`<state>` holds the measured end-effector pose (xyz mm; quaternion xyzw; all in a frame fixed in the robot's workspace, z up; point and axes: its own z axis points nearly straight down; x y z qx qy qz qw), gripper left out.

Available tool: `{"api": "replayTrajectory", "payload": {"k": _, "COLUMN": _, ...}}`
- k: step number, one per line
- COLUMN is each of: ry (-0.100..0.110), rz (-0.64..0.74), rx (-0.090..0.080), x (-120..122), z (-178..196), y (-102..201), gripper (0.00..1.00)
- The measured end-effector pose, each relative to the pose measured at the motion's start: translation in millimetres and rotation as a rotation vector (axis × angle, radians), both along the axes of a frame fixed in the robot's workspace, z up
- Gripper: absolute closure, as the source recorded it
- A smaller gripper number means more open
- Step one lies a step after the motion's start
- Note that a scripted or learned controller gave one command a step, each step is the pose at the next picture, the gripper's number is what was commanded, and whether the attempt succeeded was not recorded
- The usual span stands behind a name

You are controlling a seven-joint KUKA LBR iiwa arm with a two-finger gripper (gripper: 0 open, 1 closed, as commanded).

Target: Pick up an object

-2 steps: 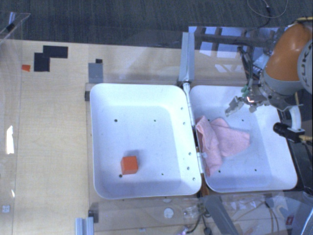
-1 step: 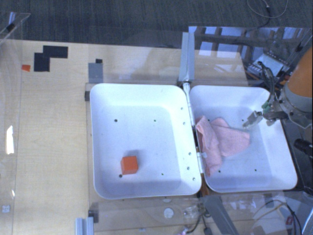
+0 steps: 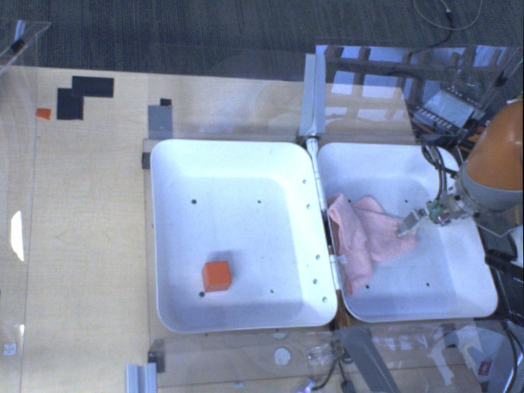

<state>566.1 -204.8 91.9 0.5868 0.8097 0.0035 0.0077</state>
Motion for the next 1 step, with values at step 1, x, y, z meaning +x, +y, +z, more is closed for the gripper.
{"api": "replayTrajectory", "payload": {"k": 1, "ry": -0.003, "rz": 0.24, "rx": -0.007, "x": -35.2, "z": 0.9, "y": -0.9, "gripper": 0.0}}
